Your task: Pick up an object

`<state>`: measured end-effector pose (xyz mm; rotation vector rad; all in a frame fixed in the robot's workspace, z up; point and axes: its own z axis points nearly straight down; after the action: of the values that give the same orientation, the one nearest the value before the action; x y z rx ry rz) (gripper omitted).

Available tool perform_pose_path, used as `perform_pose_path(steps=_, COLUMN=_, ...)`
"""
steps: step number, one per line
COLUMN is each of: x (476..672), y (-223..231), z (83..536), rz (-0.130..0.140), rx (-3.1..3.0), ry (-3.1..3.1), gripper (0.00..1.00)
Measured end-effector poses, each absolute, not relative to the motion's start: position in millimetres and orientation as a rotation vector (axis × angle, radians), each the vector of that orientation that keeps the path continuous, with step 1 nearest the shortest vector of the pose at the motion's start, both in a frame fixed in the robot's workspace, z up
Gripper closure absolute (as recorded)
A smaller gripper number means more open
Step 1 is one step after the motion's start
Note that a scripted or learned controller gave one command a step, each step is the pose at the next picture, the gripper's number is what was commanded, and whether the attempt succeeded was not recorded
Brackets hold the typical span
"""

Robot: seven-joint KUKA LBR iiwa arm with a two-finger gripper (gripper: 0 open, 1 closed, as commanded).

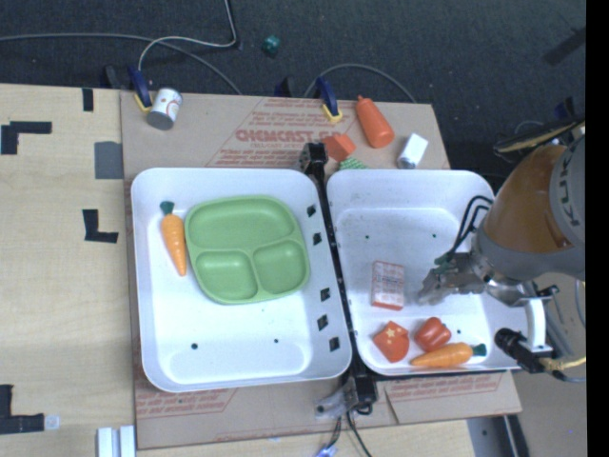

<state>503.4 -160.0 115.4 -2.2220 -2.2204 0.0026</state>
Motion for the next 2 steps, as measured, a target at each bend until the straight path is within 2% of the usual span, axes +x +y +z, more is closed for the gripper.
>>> perform_pose_path(steps=1, x=503.3, y=-159.3, z=115.1, rz=0.002, rx=-2.22, ry=-2.22, gripper=0.0)
perform_pose_path(steps=2, x=527.7, y=-202.2, z=207.2, rz=0.002, rx=-2.223, ry=-2.222, gripper=0.0)
